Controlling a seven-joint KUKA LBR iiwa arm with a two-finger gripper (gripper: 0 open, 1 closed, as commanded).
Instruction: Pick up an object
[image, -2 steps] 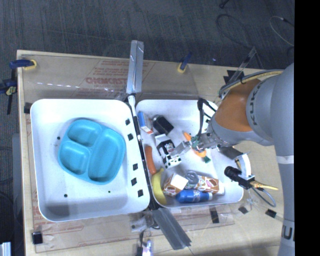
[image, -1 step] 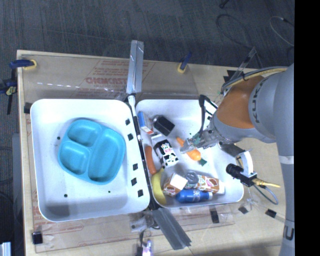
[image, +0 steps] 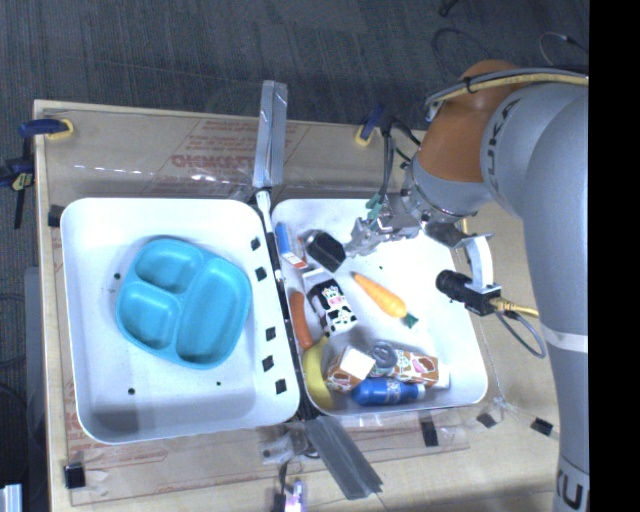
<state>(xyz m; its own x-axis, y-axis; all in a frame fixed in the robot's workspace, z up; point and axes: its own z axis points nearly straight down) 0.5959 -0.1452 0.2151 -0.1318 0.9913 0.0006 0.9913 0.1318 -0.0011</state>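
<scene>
We see the pincer (image: 372, 232) low in the right bin (image: 470, 375), near that bin's far edge and just right of a black object (image: 325, 249). Nothing sits between its fingers, and we cannot tell from this slant whether they stand wide or narrow.

The pickable things all lie in the right bin. The carrot (image: 380, 295) lies free in the middle of the bin floor, just below the pincer. The cow-patterned carton (image: 338, 308) sits to its left, and an orange stick (image: 300, 318) lies along the bin's left wall. At the near edge a banana (image: 316, 372), a brown box (image: 350, 368), a blue bottle (image: 388, 391) and a printed packet (image: 418, 368) crowd together, touching. The left bin (image: 90, 400) carries a blue divided tray (image: 185, 300).

We judge the main risk to be a closing on air: the pincer sits between the black object and the carrot, over bare floor, so a descent here may catch nothing. If it shifts toward the black object, the nearby left wall and the small carton (image: 290, 250) beside it could block 1 finger or nudge the target aside. The carrot is tapered and round, so we expect it could roll or squirt out unless it is gripped across its thick part. A try at the near-edge pile could drag 2 things at once.
</scene>
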